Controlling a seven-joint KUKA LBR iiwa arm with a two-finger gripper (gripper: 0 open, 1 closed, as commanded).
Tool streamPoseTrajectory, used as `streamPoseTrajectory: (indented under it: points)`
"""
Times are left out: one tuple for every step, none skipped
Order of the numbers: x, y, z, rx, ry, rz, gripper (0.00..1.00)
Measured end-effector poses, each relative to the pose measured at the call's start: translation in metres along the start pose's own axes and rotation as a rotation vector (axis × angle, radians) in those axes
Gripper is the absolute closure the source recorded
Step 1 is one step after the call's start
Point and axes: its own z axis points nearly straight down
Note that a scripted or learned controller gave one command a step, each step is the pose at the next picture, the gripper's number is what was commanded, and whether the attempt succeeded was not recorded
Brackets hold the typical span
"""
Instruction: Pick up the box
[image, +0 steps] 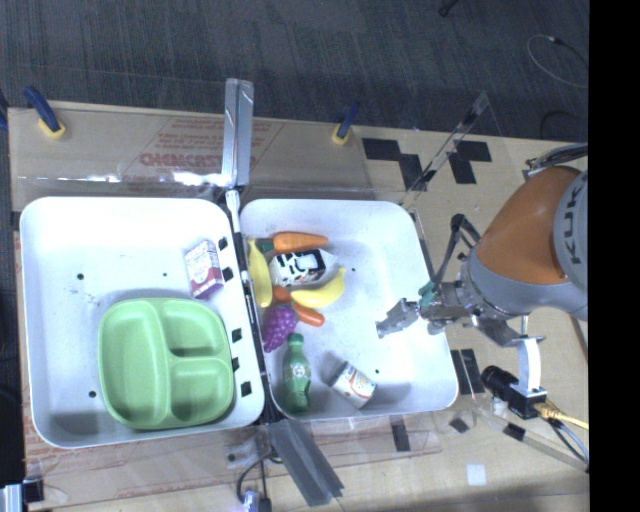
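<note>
The box is small, red and white, lying tilted in the left bin (above a green tray). The gripper hovers over the right bin, holding nothing; its opening I cannot tell.

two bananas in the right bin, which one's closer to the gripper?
The lower banana, curving beside the black-and-white item. The other banana lies along the left wall, farther from the gripper.

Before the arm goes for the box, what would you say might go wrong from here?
1. The box lies in the left bin, while the gripper hovers over the right bin; it must cross the divider and may clip it.
2. The box lies beside the green tray and near the bin wall, so a finger could land on either.
3. The fruit lies under the likely path and could get knocked.
</note>
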Motion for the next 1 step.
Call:
streamPoseTrajectory:
  points:
    - [0.0279,-0.0005,0.0083,0.003,0.001,0.103,0.0]
